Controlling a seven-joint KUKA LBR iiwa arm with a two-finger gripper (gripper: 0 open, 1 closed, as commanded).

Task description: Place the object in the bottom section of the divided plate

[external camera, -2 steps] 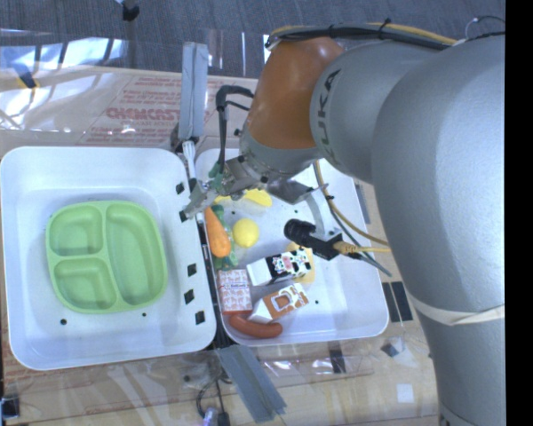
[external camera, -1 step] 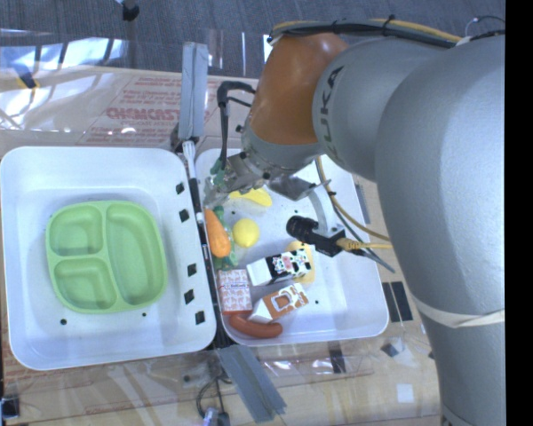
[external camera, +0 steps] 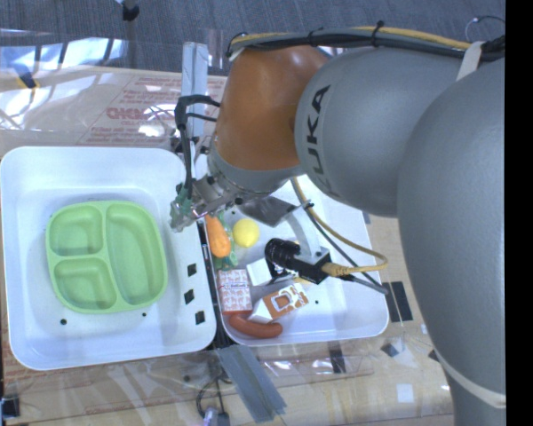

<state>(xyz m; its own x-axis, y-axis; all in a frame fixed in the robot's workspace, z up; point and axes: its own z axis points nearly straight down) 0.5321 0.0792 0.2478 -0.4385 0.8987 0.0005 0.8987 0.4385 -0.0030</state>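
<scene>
A light green divided plate lies in the left white bin; it has two small sections on its left side and one long section on its right, all bare. My gripper hangs under the orange band of the arm, over the wall between the two bins and just right of the plate's upper right corner. The arm's bulk hides most of it. In the right bin, an orange toy carrot and a yellow lemon lie just below and right of the gripper.
Lower in the right bin lie a red sausage, a white packet with red print and an orange-and-white packet. A black connector with a yellow cable hangs over that bin. The arm covers the bin's upper part.
</scene>
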